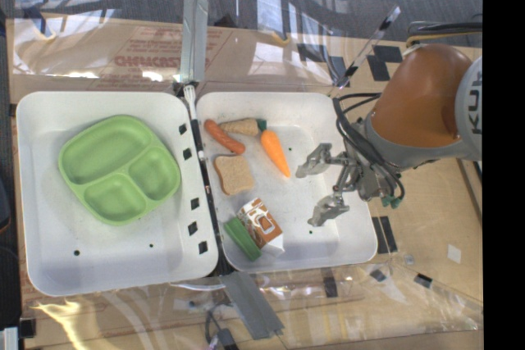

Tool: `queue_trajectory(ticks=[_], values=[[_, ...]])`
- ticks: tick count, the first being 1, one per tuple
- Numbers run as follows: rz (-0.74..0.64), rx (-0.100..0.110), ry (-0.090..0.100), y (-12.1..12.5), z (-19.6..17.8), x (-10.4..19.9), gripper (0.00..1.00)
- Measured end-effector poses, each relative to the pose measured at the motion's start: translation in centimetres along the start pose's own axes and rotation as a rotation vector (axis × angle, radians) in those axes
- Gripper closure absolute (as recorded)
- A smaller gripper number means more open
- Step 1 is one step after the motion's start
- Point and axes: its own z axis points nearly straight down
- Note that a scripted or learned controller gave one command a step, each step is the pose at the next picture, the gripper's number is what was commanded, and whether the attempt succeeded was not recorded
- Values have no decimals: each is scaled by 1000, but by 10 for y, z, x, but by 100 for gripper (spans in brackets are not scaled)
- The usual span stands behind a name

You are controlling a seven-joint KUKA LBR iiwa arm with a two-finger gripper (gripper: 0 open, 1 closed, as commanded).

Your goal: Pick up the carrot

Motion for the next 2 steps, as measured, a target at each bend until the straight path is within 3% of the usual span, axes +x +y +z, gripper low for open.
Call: queue_trajectory(ticks=[1, 2], values=[[38, -1, 1, -20, 108, -68, 0], [-185, 2, -7, -36, 114, -136, 0]])
